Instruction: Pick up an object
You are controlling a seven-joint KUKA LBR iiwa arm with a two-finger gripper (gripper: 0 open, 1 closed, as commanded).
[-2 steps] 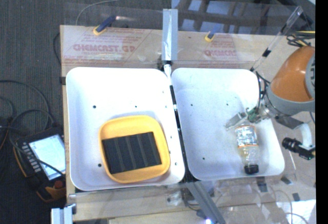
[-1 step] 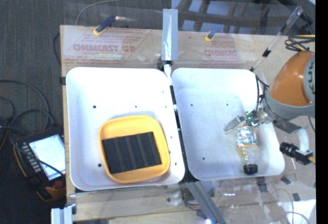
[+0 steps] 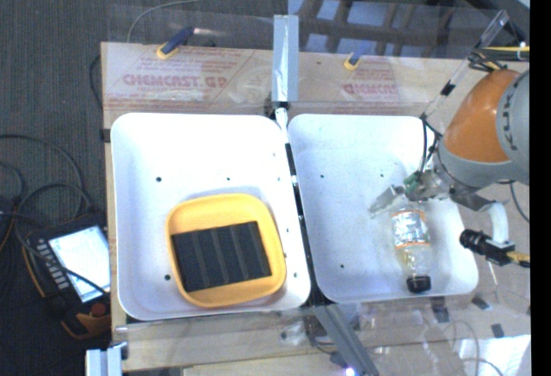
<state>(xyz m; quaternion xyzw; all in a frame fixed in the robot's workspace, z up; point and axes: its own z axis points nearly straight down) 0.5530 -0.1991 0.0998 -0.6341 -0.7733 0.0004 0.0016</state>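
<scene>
Dark grey carpet lies all around a wooden bench (image 3: 215, 82), and black cables curl on the floor at the left. Two shallow white bins sit side by side on the bench. Inside the left bin (image 3: 146, 151) is a yellow tray (image 3: 225, 249) with a dark ribbed pad in its middle (it rests near the bin's front edge). Inside the right bin (image 3: 344, 159) is a clear plastic bottle (image 3: 411, 243). It lies on its side near the right wall, with its black cap pointing to the front.

A grey arm with an orange band (image 3: 486, 129) reaches in from the right. Its gripper (image 3: 405, 192) is down low in the right bin, just beside the back end of the bottle. How the jaws stand is hard to make out, so I cannot tell. Nothing can be seen held between them.

A small screen (image 3: 82, 254) glows on the floor at the left.
</scene>
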